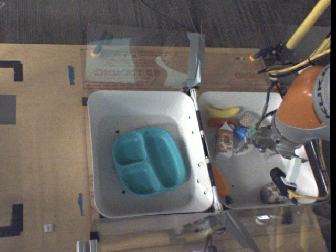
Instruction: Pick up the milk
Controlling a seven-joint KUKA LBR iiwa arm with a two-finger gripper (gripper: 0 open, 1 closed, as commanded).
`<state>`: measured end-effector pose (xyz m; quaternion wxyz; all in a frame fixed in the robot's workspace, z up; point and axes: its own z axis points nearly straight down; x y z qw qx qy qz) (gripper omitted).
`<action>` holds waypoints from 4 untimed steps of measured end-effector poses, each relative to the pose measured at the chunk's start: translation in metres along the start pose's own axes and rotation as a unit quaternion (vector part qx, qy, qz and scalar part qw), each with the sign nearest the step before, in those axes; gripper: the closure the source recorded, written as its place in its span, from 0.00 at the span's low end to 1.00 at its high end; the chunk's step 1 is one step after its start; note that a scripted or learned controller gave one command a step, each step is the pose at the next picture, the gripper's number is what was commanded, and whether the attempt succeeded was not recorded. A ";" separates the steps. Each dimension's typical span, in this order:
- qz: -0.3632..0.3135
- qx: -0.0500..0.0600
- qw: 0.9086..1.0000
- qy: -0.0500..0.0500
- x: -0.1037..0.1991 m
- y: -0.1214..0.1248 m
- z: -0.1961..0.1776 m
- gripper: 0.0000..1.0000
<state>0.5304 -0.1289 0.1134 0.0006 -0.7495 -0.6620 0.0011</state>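
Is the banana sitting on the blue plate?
No, the banana lies in the right bin, while the blue plate sits in the left bin.

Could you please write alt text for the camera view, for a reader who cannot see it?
A grey and orange arm reaches from the right into the right bin, its claw just right of a milk carton. A banana lies beyond the milk. The left bin holds a teal tray.
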 end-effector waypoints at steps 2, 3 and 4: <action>0.119 -0.005 0.993 0.000 0.001 0.013 0.026 0.00; -0.114 -0.005 0.993 -0.006 0.036 0.098 0.025 0.00; -0.250 -0.005 0.968 -0.001 0.013 0.025 0.025 0.00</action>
